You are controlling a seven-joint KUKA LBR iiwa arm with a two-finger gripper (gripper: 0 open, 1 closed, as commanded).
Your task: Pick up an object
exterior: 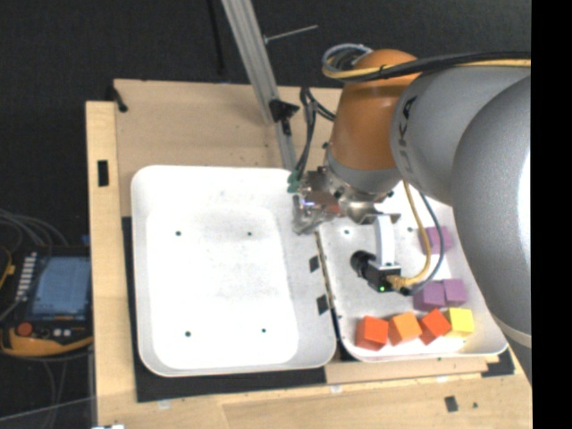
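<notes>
Several small blocks lie along the near side of the right bin [420,354]: two orange blocks [372,332] [405,327], a red-orange block [435,323] and a yellow block [461,320]. A purple block [444,291] sits just behind them, and another purple block [436,237] shows farther back beside the arm. My gripper [311,207] hangs under the orange wrist band at the far left corner of the right bin, close to the wall between the two bins and well away from the blocks. The arm's grey body hides much of the right bin's far side.
The left bin [143,195] is white, with a few small dark specks on its floor. A slanted metal rail [255,52] runs down from the top toward the gripper. A device with a blue screen [58,289] sits off the bench at the left.
</notes>
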